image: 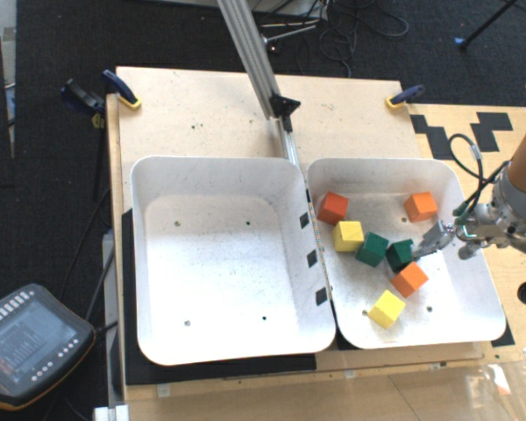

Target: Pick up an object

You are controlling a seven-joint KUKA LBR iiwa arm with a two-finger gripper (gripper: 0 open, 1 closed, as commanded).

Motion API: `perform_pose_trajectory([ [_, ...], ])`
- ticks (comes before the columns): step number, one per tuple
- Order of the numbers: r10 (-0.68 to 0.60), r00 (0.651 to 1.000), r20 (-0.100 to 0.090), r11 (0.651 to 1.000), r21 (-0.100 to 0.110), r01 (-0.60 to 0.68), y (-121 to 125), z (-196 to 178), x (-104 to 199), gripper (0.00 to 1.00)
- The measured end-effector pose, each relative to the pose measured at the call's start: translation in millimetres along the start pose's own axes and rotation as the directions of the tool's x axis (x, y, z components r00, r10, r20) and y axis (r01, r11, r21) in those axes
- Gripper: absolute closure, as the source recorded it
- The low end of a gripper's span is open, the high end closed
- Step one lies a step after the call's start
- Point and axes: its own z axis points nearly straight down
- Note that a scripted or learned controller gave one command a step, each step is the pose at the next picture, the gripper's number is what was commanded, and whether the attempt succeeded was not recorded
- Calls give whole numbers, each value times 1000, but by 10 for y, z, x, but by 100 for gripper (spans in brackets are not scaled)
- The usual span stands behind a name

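The arm reaches in from the right, wrist low, its jaws apparently slightly parted.

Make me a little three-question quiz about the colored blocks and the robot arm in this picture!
1. True or false: all the blocks lie in the right bin.
2. How many orange blocks are there? A) one B) three C) five
3. Fill in: the gripper is beside a dark ____ block.

Key
1. True. The left bin holds none.
2. B: one near the divider, one at the far side, one below the gripper. There are also two yellow blocks.
3. Green: it is by the right one of two green blocks; the other sits to its left.
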Motion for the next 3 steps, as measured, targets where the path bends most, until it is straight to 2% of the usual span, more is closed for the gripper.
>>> perform_pose_trajectory([
  [1, 1, 1000, 1, 1000, -4, -1, 8, -20, 1, 0],
  [2, 2, 1000, -1, 1000, 2, -2, 7, 617, 38, 0],
  [3, 5, 1000, 9, 1000, -14, -5, 11, 1196, 22, 0],
])
